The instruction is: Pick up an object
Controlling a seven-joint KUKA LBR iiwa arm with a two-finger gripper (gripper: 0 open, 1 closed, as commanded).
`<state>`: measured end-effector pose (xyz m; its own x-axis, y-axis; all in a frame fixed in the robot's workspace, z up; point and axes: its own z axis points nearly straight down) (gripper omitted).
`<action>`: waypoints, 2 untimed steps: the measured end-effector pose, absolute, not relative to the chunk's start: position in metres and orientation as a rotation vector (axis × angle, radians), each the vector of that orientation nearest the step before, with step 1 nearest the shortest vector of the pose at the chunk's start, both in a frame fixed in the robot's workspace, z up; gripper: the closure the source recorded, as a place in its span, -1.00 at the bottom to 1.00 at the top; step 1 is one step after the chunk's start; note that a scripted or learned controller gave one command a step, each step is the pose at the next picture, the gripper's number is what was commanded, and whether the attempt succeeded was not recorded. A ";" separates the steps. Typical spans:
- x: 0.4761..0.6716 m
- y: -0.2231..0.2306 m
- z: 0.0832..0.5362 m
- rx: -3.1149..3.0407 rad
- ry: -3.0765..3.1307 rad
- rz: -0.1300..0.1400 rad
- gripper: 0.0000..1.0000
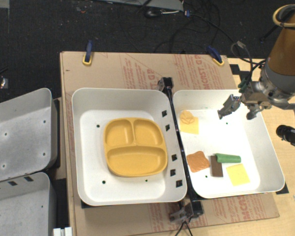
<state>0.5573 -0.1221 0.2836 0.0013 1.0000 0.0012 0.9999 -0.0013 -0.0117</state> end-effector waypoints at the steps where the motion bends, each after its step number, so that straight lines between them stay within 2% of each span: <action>1: 0.559 -0.122 0.290 -2.220 -2.222 0.001 -1.00; 2: 0.567 -0.126 0.240 -2.221 -2.218 0.005 -1.00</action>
<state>0.5669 -0.1264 0.2402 0.0013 1.0000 0.0001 1.0000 -0.0013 -0.0045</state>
